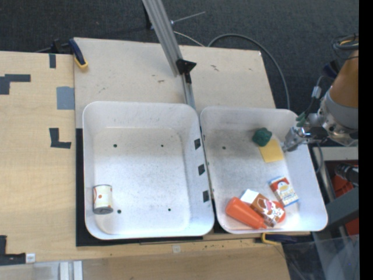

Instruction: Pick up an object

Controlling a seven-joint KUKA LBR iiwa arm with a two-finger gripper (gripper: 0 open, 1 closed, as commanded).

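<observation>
A pale wooden bench (35, 156) is seen from above, marked with dark tape pieces, with dark carpet beyond its far edge. A lighter board (145, 69) lies on the bench, and on it two shallow white bins are set side by side. A grey metal rail (163, 25) slants down from the top toward the seam between the bins, and a thin cable (245, 39) loops across the carpet behind them.

In the left bin (140, 112) a small white cylinder with a reddish label (102, 199) is found near the front left corner. In the right bin (233, 121) a dark green lump (262, 136) is seen touching a yellow sponge (271, 151) near the far right side; at the front lie an orange bottle-like object (243, 212), a brown and white packet (267, 208) and a small red, white and blue carton (284, 191), grouped closely.

The gripper (291, 140) is placed at the right bin's right rim, just beside the yellow sponge and the green lump. Whether it is open or closed cannot be told, and nothing is seen held in it.
</observation>
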